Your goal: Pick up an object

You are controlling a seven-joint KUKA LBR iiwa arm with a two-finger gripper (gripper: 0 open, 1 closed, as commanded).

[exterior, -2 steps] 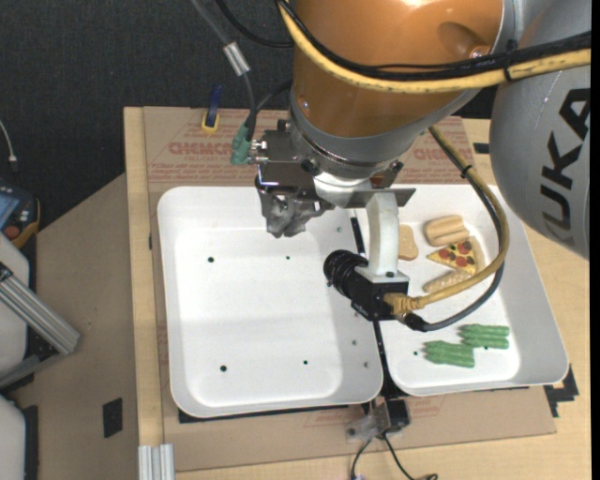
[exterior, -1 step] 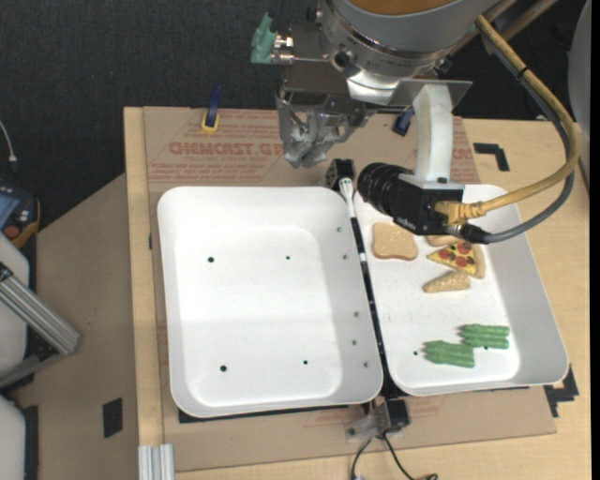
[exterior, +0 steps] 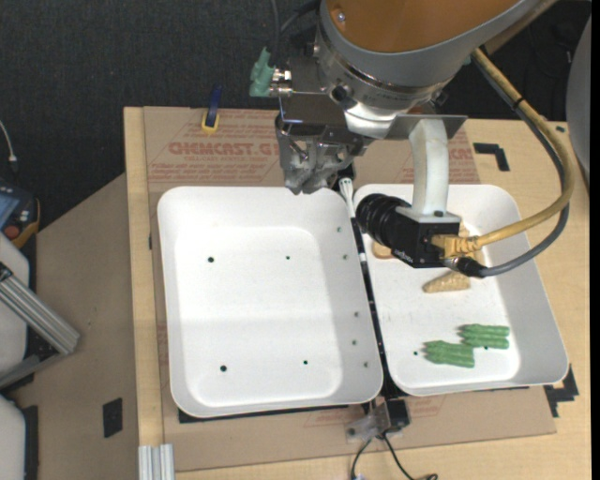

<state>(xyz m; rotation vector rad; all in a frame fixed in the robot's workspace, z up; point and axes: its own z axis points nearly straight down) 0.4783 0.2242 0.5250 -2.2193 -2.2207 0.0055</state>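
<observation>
Arm (exterior: 403, 28) is cut off by the top edge, with just the wrist end in frame. It covers part of the right bin's (exterior: 534, 309) far rim. End effector (exterior: 314, 180) is grey clutter, detail not resolvable. Tan piece (exterior: 381, 249) is mostly hidden under robot hardware, shape unreadable. Blue-yellow item (exterior: 212, 114) at the surface's (exterior: 141, 309) far edge is too small to ID. Thin cable (exterior: 375, 461) runs off the bottom edge.

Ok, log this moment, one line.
gripper: at far rim of left bin | right bin: two green pieces, tan piece | grasp: cannot tell
</observation>
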